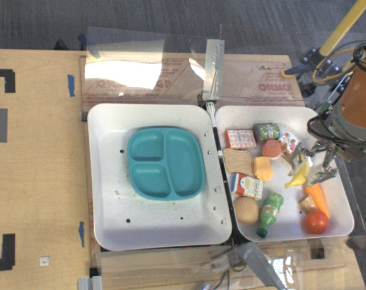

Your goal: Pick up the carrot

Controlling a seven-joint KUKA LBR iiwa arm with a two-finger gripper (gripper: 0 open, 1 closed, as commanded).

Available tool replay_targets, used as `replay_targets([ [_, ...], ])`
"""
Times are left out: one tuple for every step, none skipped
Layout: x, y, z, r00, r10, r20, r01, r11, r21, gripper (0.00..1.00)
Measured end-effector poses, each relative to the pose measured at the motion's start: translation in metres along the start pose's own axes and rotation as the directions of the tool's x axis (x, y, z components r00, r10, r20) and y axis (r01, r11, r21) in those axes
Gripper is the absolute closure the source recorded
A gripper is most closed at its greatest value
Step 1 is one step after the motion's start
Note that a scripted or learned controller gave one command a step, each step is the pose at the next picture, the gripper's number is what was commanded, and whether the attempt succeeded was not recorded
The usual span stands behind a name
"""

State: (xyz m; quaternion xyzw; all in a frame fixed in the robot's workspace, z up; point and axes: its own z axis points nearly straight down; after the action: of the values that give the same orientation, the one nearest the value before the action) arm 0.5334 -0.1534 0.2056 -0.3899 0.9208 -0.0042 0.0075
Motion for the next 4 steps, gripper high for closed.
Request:
replay_targets([
  [0.053,-0.032,0.077,0.935,-0.354,-0.003,0.354,0.935,-0.020,1.00],
  [0.002,0.002,0.017,1.000,-0.015,-0.002,0.015,1.000,-0.007,1.00],
  [0.036,0.018,-0.056,0.994,0.107,-0.004,-0.107,0.994,-0.003,1.00],
  [0.033,0.018,-0.065,0.994,0.109,0.002,-0.109,0.994,-0.001,1.00],
])
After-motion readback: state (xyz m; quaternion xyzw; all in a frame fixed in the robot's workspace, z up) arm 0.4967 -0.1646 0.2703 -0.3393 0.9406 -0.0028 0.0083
